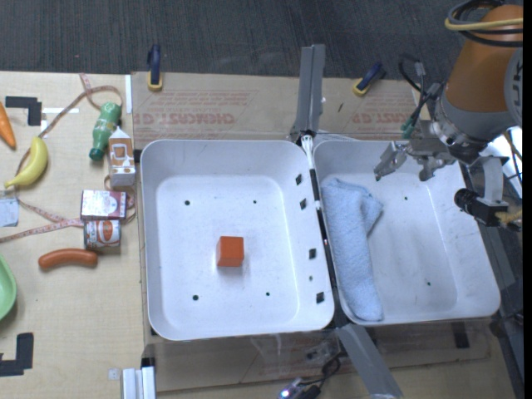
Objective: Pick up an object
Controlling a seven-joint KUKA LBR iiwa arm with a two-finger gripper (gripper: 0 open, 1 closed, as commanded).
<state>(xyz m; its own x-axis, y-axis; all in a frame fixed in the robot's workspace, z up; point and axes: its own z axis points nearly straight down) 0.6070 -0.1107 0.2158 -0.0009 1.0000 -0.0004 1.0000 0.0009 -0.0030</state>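
Orange block: mid left bin, well left of divider. Gripper: right of divider, over right bin; jaws spread, holding nothing. Blue towel: beside divider.

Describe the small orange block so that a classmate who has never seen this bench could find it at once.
Start at the two white bins side by side and take the left bin. Near the middle of its floor sits the orange block, alone. The right bin holds a pale blue towel, soft and long, while the block is small, square and bright.
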